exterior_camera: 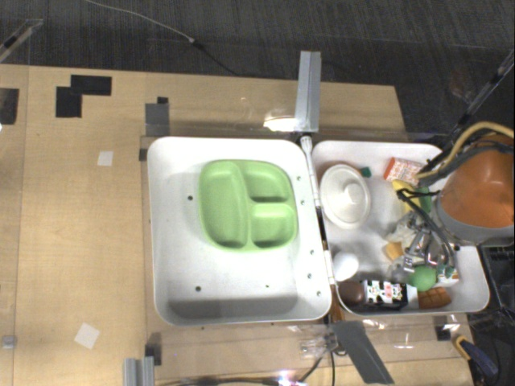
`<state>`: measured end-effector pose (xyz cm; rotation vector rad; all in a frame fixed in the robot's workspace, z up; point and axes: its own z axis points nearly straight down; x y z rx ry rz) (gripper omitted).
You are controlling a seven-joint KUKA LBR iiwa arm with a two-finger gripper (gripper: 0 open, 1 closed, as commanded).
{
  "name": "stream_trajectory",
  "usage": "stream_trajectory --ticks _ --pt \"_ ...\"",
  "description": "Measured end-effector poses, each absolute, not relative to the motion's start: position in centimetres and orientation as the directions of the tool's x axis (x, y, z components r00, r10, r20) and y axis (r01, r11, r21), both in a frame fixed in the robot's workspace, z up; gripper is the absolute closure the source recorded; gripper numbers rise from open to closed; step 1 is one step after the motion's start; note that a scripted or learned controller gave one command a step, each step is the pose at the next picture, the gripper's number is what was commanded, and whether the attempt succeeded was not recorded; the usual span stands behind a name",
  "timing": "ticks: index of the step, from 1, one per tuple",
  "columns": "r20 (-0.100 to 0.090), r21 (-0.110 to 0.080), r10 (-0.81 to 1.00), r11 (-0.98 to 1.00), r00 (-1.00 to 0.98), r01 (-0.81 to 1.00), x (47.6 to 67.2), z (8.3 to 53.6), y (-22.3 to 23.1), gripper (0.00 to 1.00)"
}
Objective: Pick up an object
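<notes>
The pale wooden counter (72,240) looks matt, with a faint grain. Both shallow white plastic bins, left (173,296) and right (475,292), are smooth with a soft sheen. The green divided plastic tray (245,203) appears smooth and satin. The white bowl (346,193) at centre right seems glossy. The upright grey post (309,91) looks like brushed metal.

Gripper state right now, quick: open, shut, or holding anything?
Gripper: cannot be told. It is low in the right bin, right above a green ball, among cluttered items.
</notes>
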<state>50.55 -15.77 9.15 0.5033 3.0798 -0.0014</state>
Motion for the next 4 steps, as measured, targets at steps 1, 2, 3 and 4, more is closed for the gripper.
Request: stream_trajectory --ticks 1,2,3,4 --pt "-0.033 0.003 0.329 0.944 -0.944 0.329 49.6 9.3 -12.8 0.0" --pt "-0.019 0.005 0.385 0.923 -0.923 0.385 57.8 9.0 -10.8 0.0" --pt "-0.032 0.005 0.381 0.925 -0.924 0.381 58.1 10.4 -10.9 1.0" --pt "-0.016 -0.002 0.093 0.996 -0.996 0.093 59.6 22.1 -14.1 1.0"
